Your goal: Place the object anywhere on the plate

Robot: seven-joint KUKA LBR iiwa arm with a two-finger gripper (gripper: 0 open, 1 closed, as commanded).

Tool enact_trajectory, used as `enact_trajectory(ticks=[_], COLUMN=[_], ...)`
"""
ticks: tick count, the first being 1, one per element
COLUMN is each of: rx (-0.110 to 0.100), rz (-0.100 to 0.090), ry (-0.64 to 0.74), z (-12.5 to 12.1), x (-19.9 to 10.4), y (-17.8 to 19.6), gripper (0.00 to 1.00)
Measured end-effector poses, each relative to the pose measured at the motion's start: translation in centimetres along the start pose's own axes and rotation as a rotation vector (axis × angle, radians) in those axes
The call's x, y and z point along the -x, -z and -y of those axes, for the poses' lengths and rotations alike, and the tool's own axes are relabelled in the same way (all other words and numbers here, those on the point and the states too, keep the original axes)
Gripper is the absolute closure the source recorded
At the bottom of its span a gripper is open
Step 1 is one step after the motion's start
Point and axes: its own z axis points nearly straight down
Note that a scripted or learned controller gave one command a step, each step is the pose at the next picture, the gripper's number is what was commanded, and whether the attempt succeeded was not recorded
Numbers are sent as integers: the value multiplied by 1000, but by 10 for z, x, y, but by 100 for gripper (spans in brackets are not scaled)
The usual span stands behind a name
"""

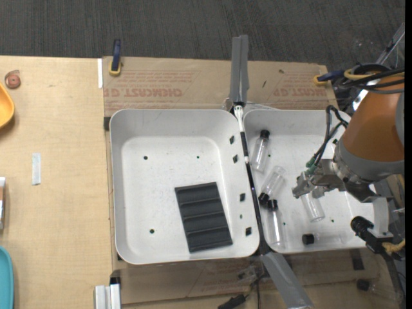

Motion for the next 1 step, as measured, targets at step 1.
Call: enact_trajectory(ticks=[1], rx=[0], rz=[1], ry=[73], z=[-30], x=[-62], y=[0], gripper=[100])
